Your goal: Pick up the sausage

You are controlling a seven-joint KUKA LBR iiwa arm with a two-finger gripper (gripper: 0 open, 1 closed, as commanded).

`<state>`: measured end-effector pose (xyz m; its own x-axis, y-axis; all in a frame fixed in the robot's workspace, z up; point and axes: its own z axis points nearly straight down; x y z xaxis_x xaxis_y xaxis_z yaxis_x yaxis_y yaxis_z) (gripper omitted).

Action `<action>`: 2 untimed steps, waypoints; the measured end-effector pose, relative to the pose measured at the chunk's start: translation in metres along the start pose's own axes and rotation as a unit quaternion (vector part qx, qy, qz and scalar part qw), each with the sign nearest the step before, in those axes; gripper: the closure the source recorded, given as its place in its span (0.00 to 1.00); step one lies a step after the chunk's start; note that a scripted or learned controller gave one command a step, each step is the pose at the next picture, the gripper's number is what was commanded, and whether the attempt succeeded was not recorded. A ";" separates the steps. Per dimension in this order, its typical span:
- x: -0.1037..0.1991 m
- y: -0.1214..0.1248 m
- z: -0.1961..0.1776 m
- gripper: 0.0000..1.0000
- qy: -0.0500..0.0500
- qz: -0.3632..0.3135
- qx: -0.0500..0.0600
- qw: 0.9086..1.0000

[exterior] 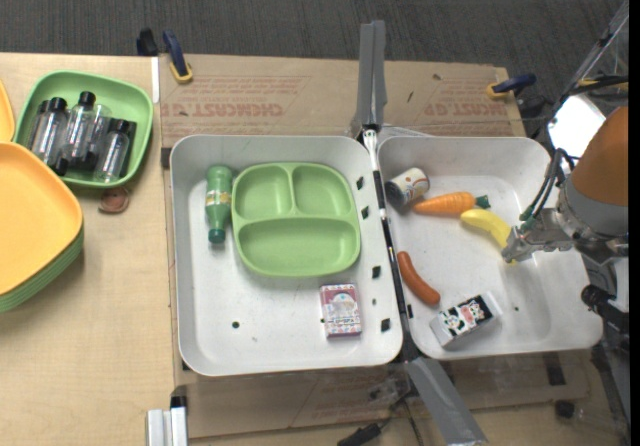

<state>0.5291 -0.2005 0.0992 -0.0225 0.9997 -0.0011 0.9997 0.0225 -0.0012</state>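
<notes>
One fixed cam above bench, looking down at a slant on both bins (190,234); arm (605,184) enters from right, prob. mid-distance.

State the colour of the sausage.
Reddish-orange; the sausage shows in the camera view.

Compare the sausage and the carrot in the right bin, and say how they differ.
The sausage is a plain reddish orange; the carrot is a brighter orange with a green stub at its right end. The sausage lies at a slant near the bin's left wall; the carrot lies almost level, further back, between a small can and the banana. The sausage is even in width; the carrot tapers to a point. Both are long toy foods lying flat in the right bin.
</notes>
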 end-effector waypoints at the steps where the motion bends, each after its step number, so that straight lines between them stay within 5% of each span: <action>1: -0.021 -0.017 -0.033 1.00 0.000 0.221 0.001 0.975; 2: 0.007 0.019 0.008 1.00 0.000 0.400 0.001 0.917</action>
<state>0.5478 -0.1927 0.0908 0.7172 0.6969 -0.0032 0.6969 -0.7172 -0.0020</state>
